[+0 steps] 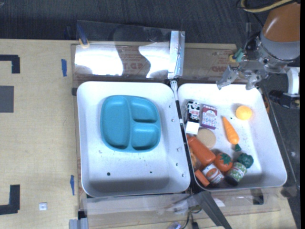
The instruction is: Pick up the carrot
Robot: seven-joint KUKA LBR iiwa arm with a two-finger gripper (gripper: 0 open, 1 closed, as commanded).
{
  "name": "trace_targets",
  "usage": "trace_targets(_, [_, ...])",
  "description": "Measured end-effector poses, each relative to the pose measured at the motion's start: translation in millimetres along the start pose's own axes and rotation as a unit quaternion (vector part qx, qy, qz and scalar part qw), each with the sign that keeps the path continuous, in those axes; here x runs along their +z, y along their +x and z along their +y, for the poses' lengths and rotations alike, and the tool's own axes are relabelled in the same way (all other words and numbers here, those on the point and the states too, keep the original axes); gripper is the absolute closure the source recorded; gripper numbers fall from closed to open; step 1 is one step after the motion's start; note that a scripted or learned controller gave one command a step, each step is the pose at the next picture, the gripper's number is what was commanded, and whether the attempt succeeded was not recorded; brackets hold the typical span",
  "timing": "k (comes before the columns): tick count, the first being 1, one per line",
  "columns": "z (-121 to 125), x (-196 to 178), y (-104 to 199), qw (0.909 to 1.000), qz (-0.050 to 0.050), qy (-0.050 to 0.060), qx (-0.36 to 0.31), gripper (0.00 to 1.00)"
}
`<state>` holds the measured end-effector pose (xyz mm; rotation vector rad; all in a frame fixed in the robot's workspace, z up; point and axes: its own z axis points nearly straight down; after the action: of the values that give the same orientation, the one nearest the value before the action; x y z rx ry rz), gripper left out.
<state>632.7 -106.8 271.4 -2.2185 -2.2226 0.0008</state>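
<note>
Carrot (230,130) in right bin, well below open, empty jaws.

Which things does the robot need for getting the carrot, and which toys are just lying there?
For the job:
carrot
gripper, above the right bin's far edge

Just lying about:
blue tray in the left bin
yellow ball
purple packet
round cracker
orange bottle

Arm reaches in from right; gripper (238,81) points down, fingers spread, holding nothing.
</note>
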Motion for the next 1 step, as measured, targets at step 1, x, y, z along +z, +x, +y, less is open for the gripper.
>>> trace_targets(1, [-59.6, 158.8, -35.1, 0.9999, 0.000, 0.004, 0.010, 0.00])
